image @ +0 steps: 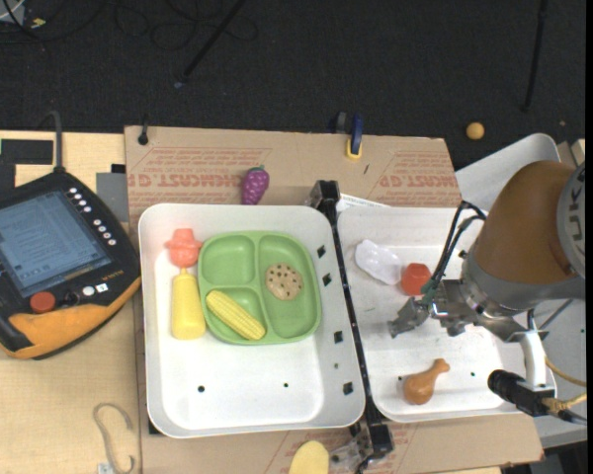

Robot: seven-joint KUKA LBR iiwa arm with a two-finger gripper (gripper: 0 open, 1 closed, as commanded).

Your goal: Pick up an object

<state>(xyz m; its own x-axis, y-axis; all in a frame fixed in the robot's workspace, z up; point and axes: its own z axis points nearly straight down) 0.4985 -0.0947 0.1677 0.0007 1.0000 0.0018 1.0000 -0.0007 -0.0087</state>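
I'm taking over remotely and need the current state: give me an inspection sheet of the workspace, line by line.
Surface: two white bins side by side on cardboard, left bin and right bin.
Job's things, right bin: chicken drumstick near the front, red item beside a clear plastic piece.
Job's things, left bin: green divided plate bearing a corn cob and a cookie; yellow bottle with a pink cap beside the plate.
Clutter: purple grapes on the cardboard behind the bins; yellow item at the front edge.
Tool: tool over the right bin, nothing seen between its fingers.
Cables: black cables along the arm.
Surroundings: teach pendant on the left.
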